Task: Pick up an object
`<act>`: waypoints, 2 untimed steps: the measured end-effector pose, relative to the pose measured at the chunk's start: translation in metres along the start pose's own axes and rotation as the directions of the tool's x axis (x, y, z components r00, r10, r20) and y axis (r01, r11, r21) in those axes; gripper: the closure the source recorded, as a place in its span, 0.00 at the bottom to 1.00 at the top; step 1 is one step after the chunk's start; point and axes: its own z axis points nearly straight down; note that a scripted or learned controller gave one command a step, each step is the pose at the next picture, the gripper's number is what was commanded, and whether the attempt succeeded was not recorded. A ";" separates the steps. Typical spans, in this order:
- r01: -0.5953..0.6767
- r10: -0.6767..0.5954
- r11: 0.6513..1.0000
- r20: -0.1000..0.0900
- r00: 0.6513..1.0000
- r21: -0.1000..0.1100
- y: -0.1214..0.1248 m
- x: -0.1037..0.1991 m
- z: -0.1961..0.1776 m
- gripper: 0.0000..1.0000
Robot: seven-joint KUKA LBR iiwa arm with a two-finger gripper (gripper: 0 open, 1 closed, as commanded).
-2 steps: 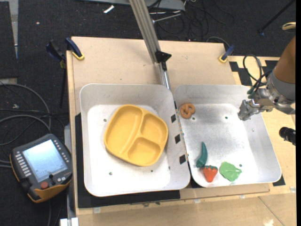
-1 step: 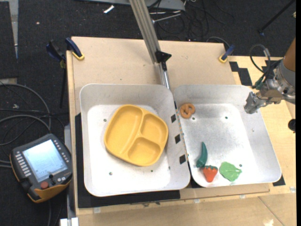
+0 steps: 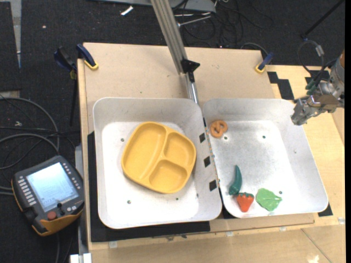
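A pale wooden worktop is sitting on a dark floor strewn with black cables, with blue-and-yellow clamps gripping its far corners and a grey metal pole slanting in from the top. Two shallow white bins are lying side by side on it. The left bin is carrying a yellow divided plate. The right bin is holding a small brown pretzel near its far left corner, and, close together near its front edge, a green pepper, a red strawberry and a green leaf. The pincer is hanging over the right bin's far right rim, well apart from these objects; whether it is open I cannot tell. A teach pendant with a lit screen is lying on the floor at the left.
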 end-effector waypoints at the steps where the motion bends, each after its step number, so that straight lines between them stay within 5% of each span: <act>1: 0.004 -0.004 1.000 -0.003 1.000 0.007 -0.013 0.053 0.010 1.00; 2: 0.005 -0.005 1.000 -0.004 1.000 0.007 -0.013 0.107 0.030 1.00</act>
